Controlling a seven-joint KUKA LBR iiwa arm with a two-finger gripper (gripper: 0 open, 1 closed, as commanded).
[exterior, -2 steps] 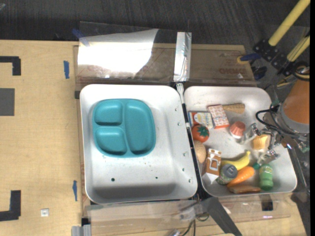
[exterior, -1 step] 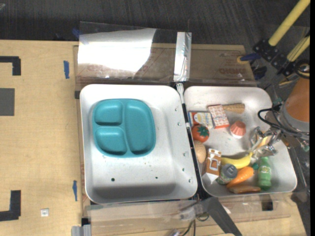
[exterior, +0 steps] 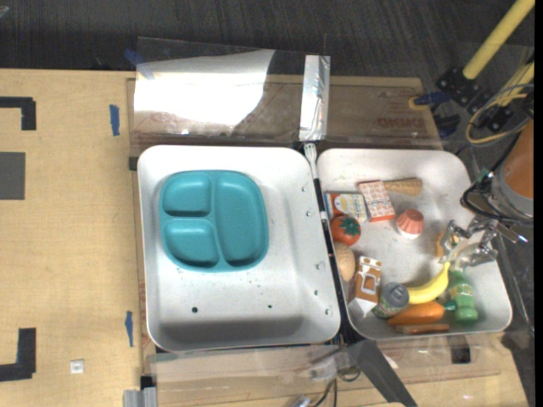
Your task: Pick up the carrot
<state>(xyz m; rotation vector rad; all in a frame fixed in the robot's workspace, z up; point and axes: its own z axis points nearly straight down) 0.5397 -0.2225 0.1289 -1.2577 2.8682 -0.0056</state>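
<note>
Carrot (exterior: 417, 314) lies in right bin (exterior: 441, 161) (banana (exterior: 428, 288) above); tool (exterior: 465, 246) grip unclear.

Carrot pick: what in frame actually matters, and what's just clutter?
Matters:
- carrot, at the right bin's near edge
- tool, above the right bin's right side
- right bin

Clutter:
- banana, resting against the carrot
- tomato
- pink cup
- green toy
- small cartons
- teal divided plate in the left bin

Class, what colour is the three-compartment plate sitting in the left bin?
Teal, a blue-green; the divided plastic plate shows plainly in the camera view.
</note>
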